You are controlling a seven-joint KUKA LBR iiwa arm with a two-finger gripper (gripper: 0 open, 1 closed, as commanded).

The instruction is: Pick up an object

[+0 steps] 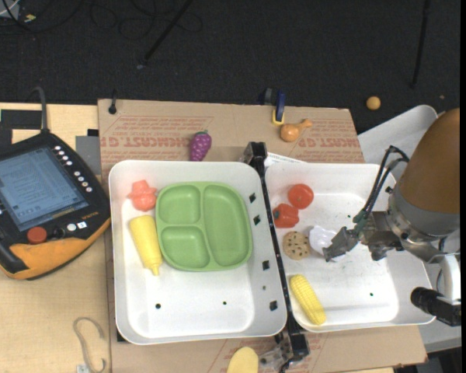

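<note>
1. The gripper (335,249) is low in the right bin (384,305), just beside a white crumpled thing (320,238).
2. I cannot tell if it is wide or narrow.
3. It might bump the cookie (297,245) nearby and grab nothing.

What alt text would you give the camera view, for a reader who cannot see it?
The arm's hand is low in the right bin, beside a white crumpled item, a cookie, two red pieces and a corn cob. The left bin has a green divided plate, a yellow piece and a pink piece.
</note>
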